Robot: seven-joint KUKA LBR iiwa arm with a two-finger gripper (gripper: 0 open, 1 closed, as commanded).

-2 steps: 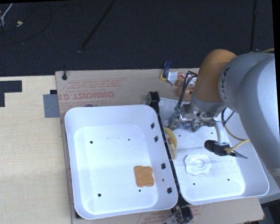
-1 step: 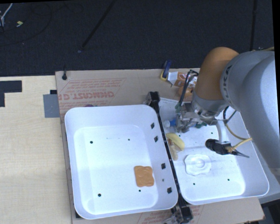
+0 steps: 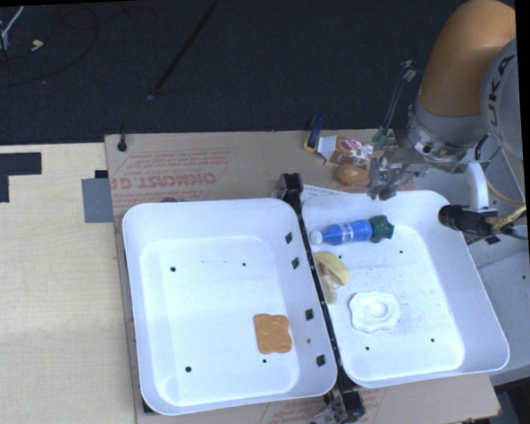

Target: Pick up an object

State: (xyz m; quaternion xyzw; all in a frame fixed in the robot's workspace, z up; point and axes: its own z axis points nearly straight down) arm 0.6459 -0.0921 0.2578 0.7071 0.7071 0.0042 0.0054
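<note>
My gripper [image 3: 382,188] hangs above the far rim of the right bin [image 3: 487,327], just behind a blue bottle [image 3: 351,232] with a dark green cap that lies on its side near the bin's back. A peeled banana [image 3: 331,271] lies against the right bin's left wall, and a white fried egg [image 3: 374,311] rests in the bin's middle. A slice of brown toast [image 3: 272,332] lies in the left bin [image 3: 160,258], towards its front right. Nothing shows between the gripper's tips.
A small snack item in a wrapper [image 3: 352,167] lies on the cardboard behind the right bin, close to the gripper. The cardboard sheet [image 3: 191,171] runs under both bins. A black divider clip strip [image 3: 306,276] separates the bins.
</note>
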